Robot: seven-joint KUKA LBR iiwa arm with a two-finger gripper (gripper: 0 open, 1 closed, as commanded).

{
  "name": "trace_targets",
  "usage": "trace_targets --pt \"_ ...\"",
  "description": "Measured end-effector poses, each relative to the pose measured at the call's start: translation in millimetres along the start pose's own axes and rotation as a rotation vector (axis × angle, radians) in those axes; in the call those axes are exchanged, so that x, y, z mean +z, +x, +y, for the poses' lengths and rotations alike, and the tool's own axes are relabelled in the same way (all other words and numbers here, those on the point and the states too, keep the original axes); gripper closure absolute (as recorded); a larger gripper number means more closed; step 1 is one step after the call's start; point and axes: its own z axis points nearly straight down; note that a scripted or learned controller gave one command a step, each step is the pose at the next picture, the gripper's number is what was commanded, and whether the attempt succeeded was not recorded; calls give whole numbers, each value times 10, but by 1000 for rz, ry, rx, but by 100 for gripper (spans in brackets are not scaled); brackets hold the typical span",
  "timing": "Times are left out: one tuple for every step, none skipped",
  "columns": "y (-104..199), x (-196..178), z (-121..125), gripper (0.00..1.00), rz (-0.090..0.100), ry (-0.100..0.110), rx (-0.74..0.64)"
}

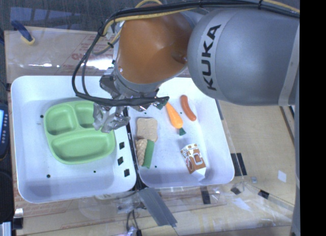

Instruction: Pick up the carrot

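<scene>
The carrot (pixel 174 117) lay in the right bin (pixel 216 171), off to the right of the claw (pixel 108 119) and near it, its long axis running at a slant from the upper left down to its green stem end. The claw hung over the green tray (pixel 76 133) at the left bin's (pixel 30 179) inner edge, gripping nothing that could be seen; whether it was open could not be told.

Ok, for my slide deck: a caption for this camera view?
End effector over the green tray's right edge; carrot lies untouched in the right bin.

green tray (pixel 76 133) corner hidden (by gripper (pixel 109 120))
</scene>
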Motion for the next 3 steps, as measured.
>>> trace_targets --pt "35 62 -55 100 2 -1 288" --pt "-201 55 -275 100 -2 1 98" --pt "-176 -142 -301 100 -4 2 286"
